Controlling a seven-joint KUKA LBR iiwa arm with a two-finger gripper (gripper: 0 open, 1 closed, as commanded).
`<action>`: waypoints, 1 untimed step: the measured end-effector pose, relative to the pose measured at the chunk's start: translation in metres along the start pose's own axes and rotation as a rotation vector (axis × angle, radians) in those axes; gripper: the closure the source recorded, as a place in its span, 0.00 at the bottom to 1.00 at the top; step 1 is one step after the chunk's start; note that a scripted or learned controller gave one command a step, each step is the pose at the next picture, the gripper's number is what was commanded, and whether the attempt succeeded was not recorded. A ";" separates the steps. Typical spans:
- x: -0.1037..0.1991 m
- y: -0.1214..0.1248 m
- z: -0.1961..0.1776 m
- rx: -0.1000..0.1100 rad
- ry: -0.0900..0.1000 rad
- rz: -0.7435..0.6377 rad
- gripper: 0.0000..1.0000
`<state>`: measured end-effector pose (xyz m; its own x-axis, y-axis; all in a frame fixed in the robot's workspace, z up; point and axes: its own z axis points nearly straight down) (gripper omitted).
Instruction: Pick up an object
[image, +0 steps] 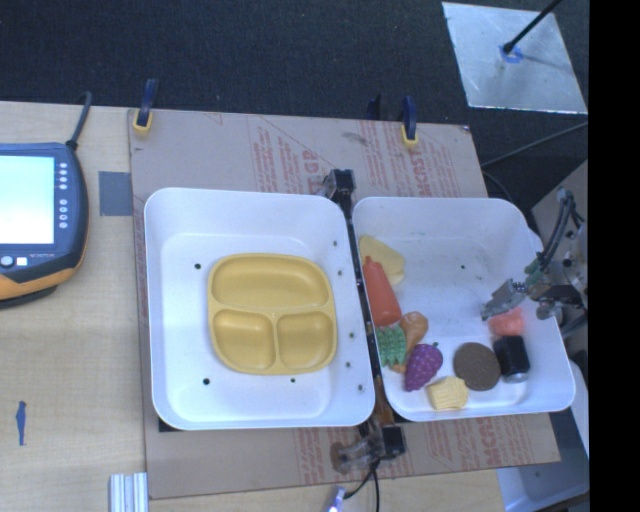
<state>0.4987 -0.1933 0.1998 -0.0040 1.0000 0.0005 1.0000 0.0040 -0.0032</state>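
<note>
Jaws hard to read as the gripper (507, 296) is reaching in, hovering just above the red piece (507, 322), needing a short descent next.

gripper (503, 300) low at right, reaching in leftward; wrist partly cut off at edge.

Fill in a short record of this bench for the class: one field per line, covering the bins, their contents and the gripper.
left bin: holds a yellow tray with three compartments
right bin: holds toy food
along divider: carrot, green piece, grapes
near front wall: yellow piece, brown disc, black cylinder
gripper: above the right bin's right side, beside a red piece
bench left: pendant
</note>
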 end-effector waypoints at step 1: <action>0.030 0.053 0.109 0.002 -0.001 -0.003 0.00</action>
<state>0.5512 -0.1628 0.0909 -0.0066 1.0000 0.0000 1.0000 0.0066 -0.0052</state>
